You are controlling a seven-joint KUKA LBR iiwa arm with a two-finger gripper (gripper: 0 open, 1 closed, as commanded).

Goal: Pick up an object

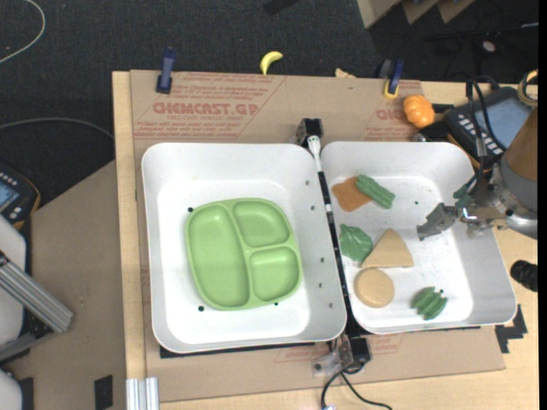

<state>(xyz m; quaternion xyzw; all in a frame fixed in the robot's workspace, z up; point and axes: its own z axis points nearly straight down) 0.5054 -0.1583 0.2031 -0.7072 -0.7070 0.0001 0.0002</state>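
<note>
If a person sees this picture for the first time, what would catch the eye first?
Probably the green divided plate, lying alone in the left bin. Next, the cluster of small food-like pieces in the right bin: a tan wedge, a round tan disc and several green pieces. The gripper reaches in from the right, over that bin.

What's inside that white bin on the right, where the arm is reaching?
In the right bin lie an orange-brown piece, a green stick, a green lump, a tan wedge, a tan disc and a small green piece. The gripper covers some floor.
</note>
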